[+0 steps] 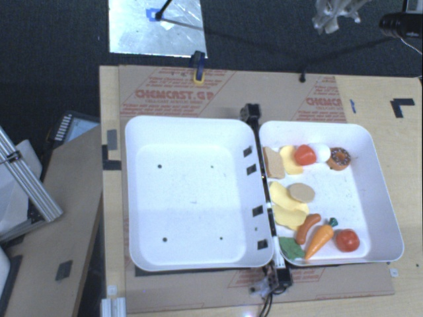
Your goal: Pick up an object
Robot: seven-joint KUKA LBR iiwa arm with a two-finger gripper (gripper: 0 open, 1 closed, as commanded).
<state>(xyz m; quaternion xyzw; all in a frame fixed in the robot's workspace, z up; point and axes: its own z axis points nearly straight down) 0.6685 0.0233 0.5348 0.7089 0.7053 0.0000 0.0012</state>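
Observation:
The right bin (380, 197) holds several toy foods. Along its far side lie a bread slice (273, 163), a red tomato (305, 154), a white egg (322, 152) and a chocolate donut (340, 158). Nearer the middle a tan cookie (301, 192) rests on yellow pieces (288, 211). At the near side are a sausage (307, 228), a carrot (319, 240), a second red tomato (347, 240) and a green leaf (291, 248). My gripper (332, 13) hangs high at the top right, beyond the bench's far edge and well away from the bins.
The left bin (192, 197) adjoins the right one along a black clipped seam (254, 170). A shiny foil sheet (156, 17) lies on the dark floor at the back left. A yellow clamp (197, 68) grips the bench's far edge. An aluminium rail (26, 183) slants at the left.

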